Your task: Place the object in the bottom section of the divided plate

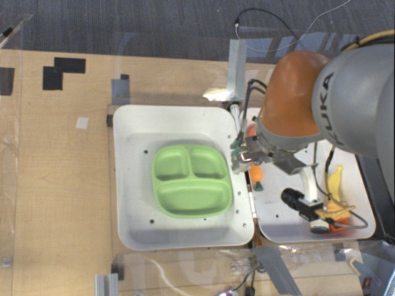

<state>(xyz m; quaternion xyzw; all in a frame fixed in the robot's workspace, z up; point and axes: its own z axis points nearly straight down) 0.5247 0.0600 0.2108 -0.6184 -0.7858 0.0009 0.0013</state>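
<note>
In the left bin (133, 184): one green divided plate (192, 180), flat, its wide bottom section toward the near edge; over the wall between the two bins: my gripper (242, 156), open or closed I cannot tell; in the right bin (278, 224): one small orange object (255, 175), just below my gripper, near the left wall, outside the plate; one banana (335, 182), near the right wall.

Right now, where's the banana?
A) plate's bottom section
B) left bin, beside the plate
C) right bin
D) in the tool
C: the banana lies in the right bin, by its right wall; the plate sits apart in the left bin.
</note>
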